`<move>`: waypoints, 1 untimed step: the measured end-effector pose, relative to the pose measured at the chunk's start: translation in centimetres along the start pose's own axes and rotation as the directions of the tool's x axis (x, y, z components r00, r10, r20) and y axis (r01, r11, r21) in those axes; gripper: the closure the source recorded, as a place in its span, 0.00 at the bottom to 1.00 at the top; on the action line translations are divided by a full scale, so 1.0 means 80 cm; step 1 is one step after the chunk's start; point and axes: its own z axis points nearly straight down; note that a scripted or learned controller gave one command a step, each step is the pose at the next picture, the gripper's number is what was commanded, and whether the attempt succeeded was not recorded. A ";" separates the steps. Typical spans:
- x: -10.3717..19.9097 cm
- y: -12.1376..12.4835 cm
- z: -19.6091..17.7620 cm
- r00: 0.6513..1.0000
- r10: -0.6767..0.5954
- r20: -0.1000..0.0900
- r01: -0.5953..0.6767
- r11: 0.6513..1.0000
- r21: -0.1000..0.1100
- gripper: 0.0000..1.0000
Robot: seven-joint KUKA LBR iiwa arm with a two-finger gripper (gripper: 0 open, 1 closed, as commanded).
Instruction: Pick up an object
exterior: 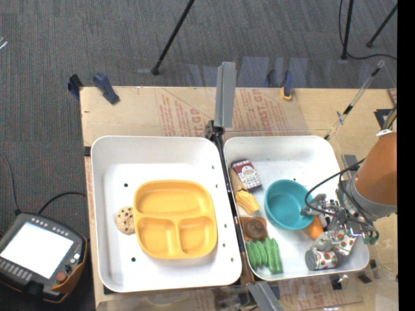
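My gripper [338, 230] hangs low over the near right corner of the right bin [292, 149], reaching in from the right. Directly under and beside it lie a small orange piece [316, 229] and a white can with red and orange print [322, 258]; a second printed item [343, 242] sits partly under the gripper. A teal bowl [287, 204] stands just left of the gripper. I see nothing clearly held.
The right bin also holds a red box [247, 173], a corn cob [247, 201], a brown donut [254, 227] and green pea pods [264, 253]. The left bin [110, 173] bears a yellow divided tray [175, 218] and a cookie [124, 220]. A cable loops over the bowl.
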 end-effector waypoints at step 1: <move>0.001 0.029 0.001 1.000 0.010 0.001 -0.010 1.000 0.006 0.00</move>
